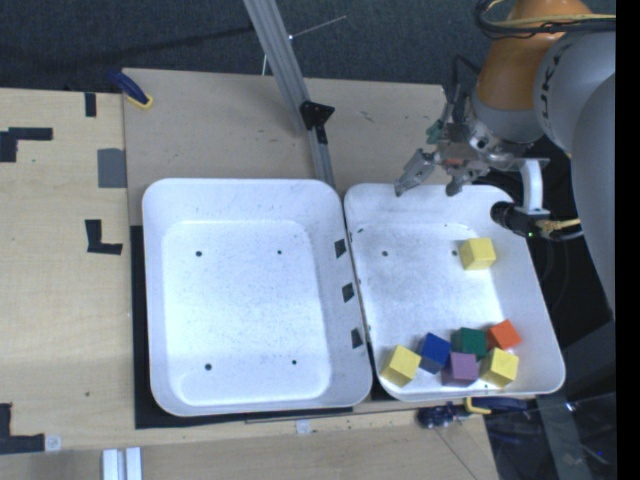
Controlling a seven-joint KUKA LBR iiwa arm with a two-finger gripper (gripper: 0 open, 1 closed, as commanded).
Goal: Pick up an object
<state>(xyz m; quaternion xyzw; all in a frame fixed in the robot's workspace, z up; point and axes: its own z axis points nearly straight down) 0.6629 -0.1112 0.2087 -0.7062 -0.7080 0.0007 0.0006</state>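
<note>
Camera view looks down on my pincer (432,181), its two thin metal fingers spread wide with nothing between them, hanging over the far rim of the right bin (400,208). Both bins are shallow, smooth white plastic with rounded corners and faint dark speckles; the left bin (180,208) sits touching the right one along their long sides. The cubes are matte with crisp edges. A yellow cube (478,254) lies alone near the right wall, well apart from the others, with bare floor all around it. The rest crowd the near right corner: a yellow cube (402,365), a blue cube (435,351), a green cube (468,342), a purple cube (462,368), an orange cube (504,334) and another yellow cube (501,367), most touching each other and close to the rim. The desk (60,298) is pale wood with dark tape marks.
</note>
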